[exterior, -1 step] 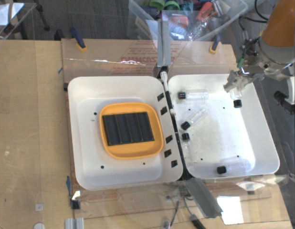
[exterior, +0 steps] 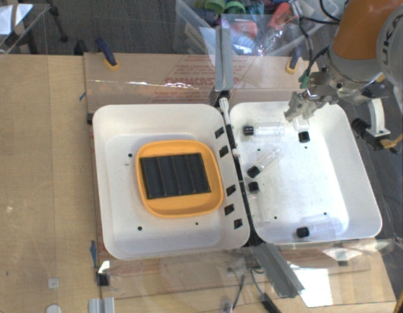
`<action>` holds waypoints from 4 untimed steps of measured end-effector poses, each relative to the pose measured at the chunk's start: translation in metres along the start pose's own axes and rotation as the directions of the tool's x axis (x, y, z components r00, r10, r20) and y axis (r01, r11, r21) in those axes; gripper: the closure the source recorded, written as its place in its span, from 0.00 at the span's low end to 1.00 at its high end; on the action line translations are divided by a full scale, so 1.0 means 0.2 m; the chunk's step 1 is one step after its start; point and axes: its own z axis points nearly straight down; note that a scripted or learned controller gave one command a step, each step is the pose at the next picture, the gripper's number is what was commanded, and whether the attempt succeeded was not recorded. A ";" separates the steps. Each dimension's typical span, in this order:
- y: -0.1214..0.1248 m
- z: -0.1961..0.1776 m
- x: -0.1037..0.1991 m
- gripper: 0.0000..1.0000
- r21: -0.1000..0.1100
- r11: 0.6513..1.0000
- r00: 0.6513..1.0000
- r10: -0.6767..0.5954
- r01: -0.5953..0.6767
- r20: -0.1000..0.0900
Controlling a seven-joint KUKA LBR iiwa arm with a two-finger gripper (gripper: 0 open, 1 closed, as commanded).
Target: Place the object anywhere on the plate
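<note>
An orange plate (exterior: 180, 177) with a dark ribbed centre lies in the left bin (exterior: 117, 233). Three clear vials with black caps lie in the right bin (exterior: 358, 201): one near the far left (exterior: 265, 130), one slanted below it (exterior: 267, 158), and one near the front edge (exterior: 319, 229). My gripper (exterior: 299, 108) hangs over the far part of the right bin, just right of and above the far vial. A small black piece (exterior: 303, 136) lies right below the gripper. I see nothing held in it.
A black-clipped divider (exterior: 231, 168) runs between the two bins. A clear tub of coloured items (exterior: 253, 8) stands behind the bins. The arm's orange band (exterior: 364, 18) rises at the upper right. Cables hang by the right bin's right edge.
</note>
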 end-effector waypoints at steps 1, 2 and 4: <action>0.02 -0.08 0.14 1.00 -0.001 0.999 0.999 -0.052 0.052 0.001; 0.06 0.07 0.49 1.00 0.003 0.968 0.968 -0.252 0.252 -0.003; 0.09 0.18 0.66 1.00 0.003 0.933 0.933 -0.361 0.361 -0.003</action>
